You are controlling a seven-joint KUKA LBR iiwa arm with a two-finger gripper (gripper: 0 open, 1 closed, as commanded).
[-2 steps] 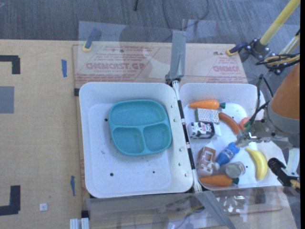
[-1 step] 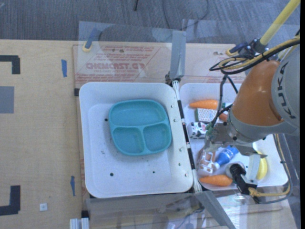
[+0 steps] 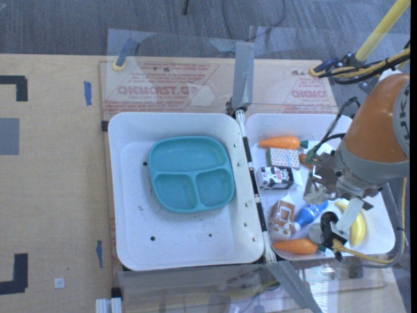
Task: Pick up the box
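Arm: my grey arm with the orange band (image 3: pixel 384 119) reaches in from the right and hangs over the right bin.
End effector: my end effector (image 3: pixel 319 189) sits low over the middle of the right bin (image 3: pixel 384 240), among the items there. I cannot tell from this view how it is set, and nothing is visibly gripped.
Box: the brown box with white lettering (image 3: pixel 283 218) lies tilted on the floor of the right bin, toward its near left part, just left of my end effector and below it in the view.
Neighbours of the box: a blue bottle (image 3: pixel 309 214) lies just beside its right edge; a carrot (image 3: pixel 296 246) lies just below it near the front wall; a black and white carton (image 3: pixel 276 177) lies just above it.
Other contents, right bin: a second carrot (image 3: pixel 281 142) lies near the far wall; a small patterned packet (image 3: pixel 284 157) lies just beneath that carrot; a banana (image 3: pixel 356 223) lies to the right, partly under my wrist.
Left bin: the left bin (image 3: pixel 130 240) holds a teal divided plate (image 3: pixel 191 173), flat, in its far half.
Desk: the wooden desk (image 3: pixel 52 175) carries both bins side by side, touching along a centre seam.
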